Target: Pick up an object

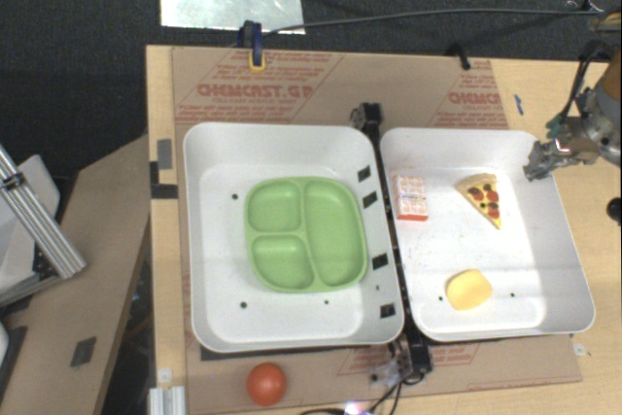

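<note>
The right white bin (559, 238) holds three things: a small red-and-white carton (410, 197) at its left side, a pizza slice (482, 197) in the upper middle, and a yellow lump (468, 289) near the front. My gripper (544, 158) hangs at the bin's upper right rim, right of the pizza slice and apart from it. Nothing shows between its fingers.
The left white bin (219, 209) carries a green divided plate (305, 234). An orange-red ball (265, 383) lies on the bench in front of the left bin. Black clips run along the seam between the bins. A metal frame stands at the far left.
</note>
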Controlling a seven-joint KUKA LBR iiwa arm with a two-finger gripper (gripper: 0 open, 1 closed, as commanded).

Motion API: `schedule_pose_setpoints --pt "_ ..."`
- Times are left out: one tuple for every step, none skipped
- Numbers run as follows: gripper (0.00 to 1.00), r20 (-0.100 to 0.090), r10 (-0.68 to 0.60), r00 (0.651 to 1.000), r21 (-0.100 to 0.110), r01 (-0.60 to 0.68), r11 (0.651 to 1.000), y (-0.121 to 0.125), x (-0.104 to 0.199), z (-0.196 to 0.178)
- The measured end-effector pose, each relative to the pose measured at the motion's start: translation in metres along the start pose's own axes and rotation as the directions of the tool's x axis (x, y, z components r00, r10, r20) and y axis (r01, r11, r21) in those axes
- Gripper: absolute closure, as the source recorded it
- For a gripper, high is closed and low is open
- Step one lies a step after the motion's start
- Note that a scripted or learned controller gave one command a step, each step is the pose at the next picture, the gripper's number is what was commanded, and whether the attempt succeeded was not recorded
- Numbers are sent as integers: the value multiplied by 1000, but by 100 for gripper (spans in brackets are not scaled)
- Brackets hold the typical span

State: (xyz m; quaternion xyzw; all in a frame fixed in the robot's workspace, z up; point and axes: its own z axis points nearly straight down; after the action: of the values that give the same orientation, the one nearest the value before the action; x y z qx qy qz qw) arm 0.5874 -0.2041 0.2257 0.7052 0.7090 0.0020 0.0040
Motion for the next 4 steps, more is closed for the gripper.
schedule_pose_setpoints --pt "100 -2 0 1000 4 0 1000 1 0 -14" --pt "100 -4 -2 1000 8 2 1000 -6 43 -8" --pt "100 -4 -2 1000 8 2 1000 -15 91 2" --pt "100 -5 -5 1000 8 5 1000 -26 153 -3"
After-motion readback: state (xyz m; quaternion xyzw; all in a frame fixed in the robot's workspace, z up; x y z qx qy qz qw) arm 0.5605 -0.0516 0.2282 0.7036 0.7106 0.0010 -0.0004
